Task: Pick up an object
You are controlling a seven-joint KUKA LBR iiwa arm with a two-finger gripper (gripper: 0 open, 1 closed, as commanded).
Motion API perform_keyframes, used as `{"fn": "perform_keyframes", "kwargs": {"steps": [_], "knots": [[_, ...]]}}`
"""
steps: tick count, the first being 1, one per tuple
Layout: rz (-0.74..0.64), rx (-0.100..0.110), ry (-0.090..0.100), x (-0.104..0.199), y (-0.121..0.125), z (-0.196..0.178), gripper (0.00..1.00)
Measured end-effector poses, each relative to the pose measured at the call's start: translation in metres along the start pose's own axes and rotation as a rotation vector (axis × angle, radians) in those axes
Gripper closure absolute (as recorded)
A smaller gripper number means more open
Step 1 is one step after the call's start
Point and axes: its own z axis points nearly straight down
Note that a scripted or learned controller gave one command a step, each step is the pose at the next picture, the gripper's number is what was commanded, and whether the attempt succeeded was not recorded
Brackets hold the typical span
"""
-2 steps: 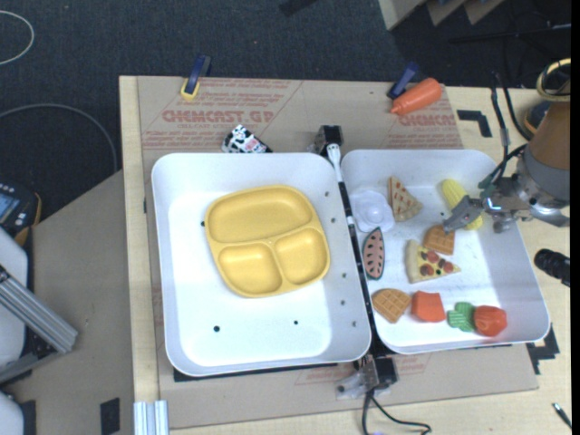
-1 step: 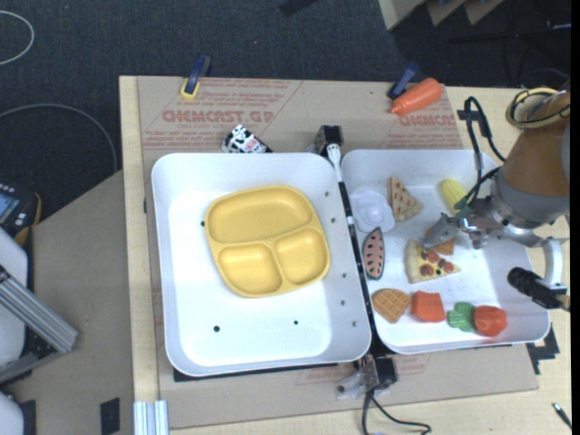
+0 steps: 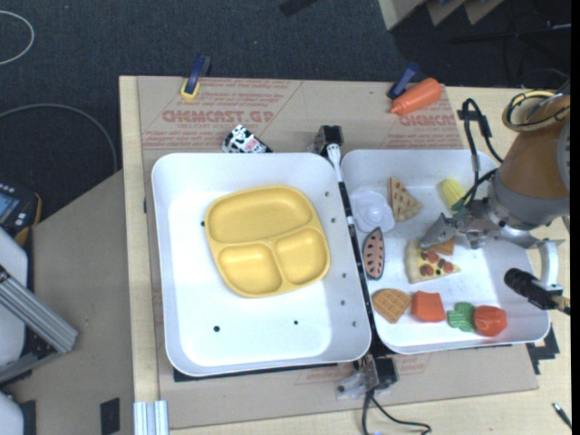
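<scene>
I am watching the gripper (image 3: 446, 234) hanging low in the right bin (image 3: 507, 166), its dull metal tip sitting just above the upper edge of a pizza slice (image 3: 431, 263), a flat wedge with red dots on pale yellow; whether it is touching the slice I cannot make out, and I cannot tell how the gripper is set, since the grey wrist is blurring into the toys under it. The arm (image 3: 535, 166) is reaching in from the right, its orange band glossy and rounded, and it is covering part of that bin's right side. Around the slice, small plastic toy foods are lying apart from one another: a ridged tan cracker wedge (image 3: 402, 198), a yellow piece (image 3: 451, 189) half tucked beside the wrist, a clear round lid (image 3: 371, 212), a dark watermelon slice (image 3: 373, 253) near the divider, a waffle-patterned cookie (image 3: 391, 304), a red block (image 3: 429, 306), a green lumpy piece (image 3: 462, 315) and a red tomato (image 3: 490, 320) along the lower rim. In the left bin (image 3: 181, 270), a smooth yellow plate (image 3: 265, 239) with three compartments is resting on the white floor. Beyond the bins, an orange carrot (image 3: 417, 96) is lying on the cardboard-brown bench (image 3: 145, 134).
</scene>
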Motion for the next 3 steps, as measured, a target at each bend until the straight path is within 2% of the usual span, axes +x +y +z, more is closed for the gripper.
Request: {"fn": "perform_keyframes", "kwargs": {"steps": [1,2,3], "knots": [[0.0,-0.005,-0.002,0.0,0.001,-0.01,1.0],[0.002,-0.006,-0.004,-0.007,-0.003,-0.056,1.0],[-0.001,-0.008,-0.004,-0.003,0.005,-0.117,1.0]]}}
